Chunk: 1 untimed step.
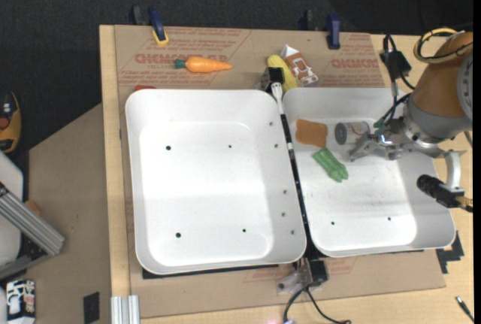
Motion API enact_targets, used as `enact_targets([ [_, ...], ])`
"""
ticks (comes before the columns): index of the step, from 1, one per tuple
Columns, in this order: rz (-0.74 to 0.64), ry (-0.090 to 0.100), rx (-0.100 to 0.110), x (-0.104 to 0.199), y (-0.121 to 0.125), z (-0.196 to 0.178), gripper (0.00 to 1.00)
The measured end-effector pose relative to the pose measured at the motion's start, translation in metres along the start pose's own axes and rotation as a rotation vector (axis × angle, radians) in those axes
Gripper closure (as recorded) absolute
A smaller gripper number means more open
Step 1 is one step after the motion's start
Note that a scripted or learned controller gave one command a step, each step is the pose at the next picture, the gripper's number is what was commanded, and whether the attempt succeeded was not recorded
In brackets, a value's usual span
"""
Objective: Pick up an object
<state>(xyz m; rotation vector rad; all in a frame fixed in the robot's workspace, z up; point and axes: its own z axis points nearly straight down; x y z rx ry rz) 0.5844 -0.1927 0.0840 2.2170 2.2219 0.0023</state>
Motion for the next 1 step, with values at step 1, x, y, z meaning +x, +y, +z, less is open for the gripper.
enact_targets([
  [1, -0.005, 0.002, -0.004, 0.0515, 0.0726, -0.0018, 0.0],
])
